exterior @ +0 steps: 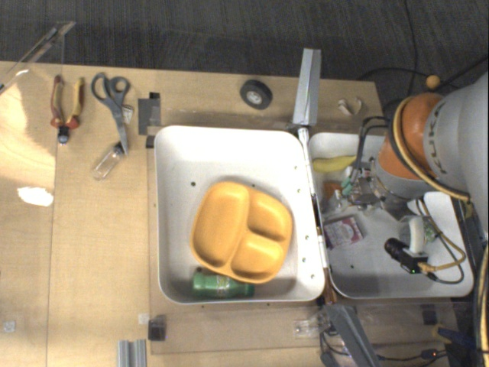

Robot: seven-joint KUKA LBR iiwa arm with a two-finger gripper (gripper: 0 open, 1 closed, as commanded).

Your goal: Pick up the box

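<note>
Over the right bin (397, 287), the arm (458, 144) reaches in from the right: grey body, orange band (409, 140) above the wrist. Gripper (359, 191) sits low over the bin's far-left part, close to the wall shared with the left bin (172, 205). Whether it is open or closed: cannot tell from this angle

Box (342, 231): small, flat, purplish with pale edges. Lies on the right bin's floor close to the left wall, just on the near side of the gripper and a little left of it. Looks apart from the gripper

Yellow banana-like thing (334, 164) lies along the far wall in the right bin's far-left corner. Small dark clutter (332, 192) between it and the box, too blurred to name

Left bin: yellow divided plate (243, 232), three compartments, takes up the middle and near part of the floor. Green can (220, 284) lies on its side along the near wall, its far edge tucked under the plate's near rim

Surface (76, 281): pale wood. At far left, red-handled pliers (65, 104); scissors (113, 102) just right of them, blades pointing near. Small clear item (107, 161) beside the scissor tips. White scrap (34, 197) at the left edge, well apart from the bins. Small black block (150, 112) by the left bin's far-left corner. Black tape roll (256, 94) on the far side of the left bin. Grey metal bar (308, 86) stands at the far end of the gap between the bins
</note>
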